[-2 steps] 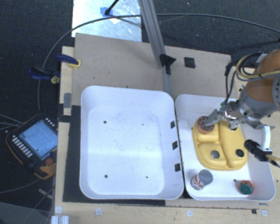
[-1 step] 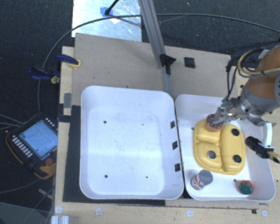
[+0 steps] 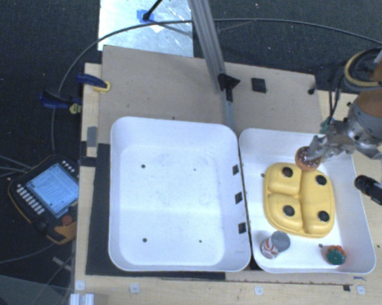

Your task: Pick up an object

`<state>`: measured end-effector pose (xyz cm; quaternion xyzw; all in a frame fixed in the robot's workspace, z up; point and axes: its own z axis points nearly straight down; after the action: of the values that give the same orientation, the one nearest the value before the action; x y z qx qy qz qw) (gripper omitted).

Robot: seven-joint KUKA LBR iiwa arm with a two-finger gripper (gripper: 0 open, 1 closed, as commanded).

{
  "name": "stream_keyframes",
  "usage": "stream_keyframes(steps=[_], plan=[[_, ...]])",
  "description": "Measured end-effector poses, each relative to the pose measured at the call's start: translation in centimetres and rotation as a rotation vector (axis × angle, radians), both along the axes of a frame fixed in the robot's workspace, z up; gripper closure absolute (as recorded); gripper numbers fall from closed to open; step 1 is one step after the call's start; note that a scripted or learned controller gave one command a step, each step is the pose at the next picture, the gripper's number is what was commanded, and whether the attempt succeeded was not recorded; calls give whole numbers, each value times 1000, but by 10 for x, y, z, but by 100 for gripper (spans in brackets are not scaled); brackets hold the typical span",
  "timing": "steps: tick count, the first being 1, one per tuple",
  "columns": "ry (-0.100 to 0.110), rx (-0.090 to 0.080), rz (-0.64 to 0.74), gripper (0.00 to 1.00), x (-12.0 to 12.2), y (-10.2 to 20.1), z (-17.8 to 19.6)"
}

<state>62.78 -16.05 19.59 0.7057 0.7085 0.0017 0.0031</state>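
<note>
Over right bin [image 3: 364, 215] back edge: end effector [image 3: 311, 156] | grip unclear | touching yellow tray [image 3: 299, 200] | left bin [image 3: 118, 195]

A handheld control pendant [image 3: 46, 196] with a lit blue screen lies on the dark floor left of the bench. Blue and yellow clamps [image 3: 84, 91] grip the bench's left edge. A grey pole [image 3: 207, 35] slants down to a black bracket [image 3: 227, 83] at the board's far side.

Tray [image 3: 299, 200] in right bin [image 3: 359, 195]; cup [image 3: 272, 244] in front; ball [image 3: 334, 254] at front-right corner.
</note>
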Motion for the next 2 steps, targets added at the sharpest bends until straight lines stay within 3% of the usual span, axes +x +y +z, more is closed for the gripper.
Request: stream_keyframes(steps=[1,2], plan=[[3,2,1,100,1,0,8],[3,4,6,100,3,52,21]])
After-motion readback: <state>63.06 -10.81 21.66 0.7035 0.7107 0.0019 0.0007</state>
